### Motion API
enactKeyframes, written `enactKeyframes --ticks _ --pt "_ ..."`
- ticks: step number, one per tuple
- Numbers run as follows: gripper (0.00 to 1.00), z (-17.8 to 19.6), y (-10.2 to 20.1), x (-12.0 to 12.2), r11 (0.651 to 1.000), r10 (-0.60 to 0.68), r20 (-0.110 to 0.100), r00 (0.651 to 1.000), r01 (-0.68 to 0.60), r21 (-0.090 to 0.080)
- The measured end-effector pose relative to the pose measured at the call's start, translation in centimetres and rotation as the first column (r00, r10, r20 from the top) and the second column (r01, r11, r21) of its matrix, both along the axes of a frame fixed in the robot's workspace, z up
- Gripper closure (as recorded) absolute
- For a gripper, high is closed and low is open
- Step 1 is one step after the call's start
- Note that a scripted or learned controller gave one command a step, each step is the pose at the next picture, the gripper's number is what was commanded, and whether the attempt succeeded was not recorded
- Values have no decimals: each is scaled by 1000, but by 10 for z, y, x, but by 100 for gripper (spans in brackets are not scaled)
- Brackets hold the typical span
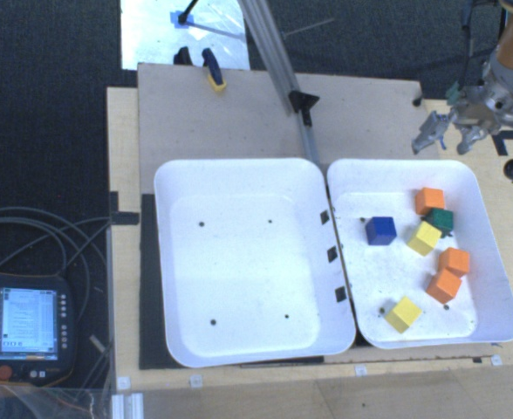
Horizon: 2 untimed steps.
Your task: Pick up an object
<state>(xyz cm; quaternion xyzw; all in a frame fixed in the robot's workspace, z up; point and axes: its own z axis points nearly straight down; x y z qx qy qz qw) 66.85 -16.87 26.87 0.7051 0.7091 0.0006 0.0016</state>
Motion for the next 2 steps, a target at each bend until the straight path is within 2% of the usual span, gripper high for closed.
enactKeyframes --ticks 1,2 --pt "0 0 0 0 1000 0 -1 1000 0 -1" --pt "0 -41 0 2 1000 -1 -3 1000 1 0"
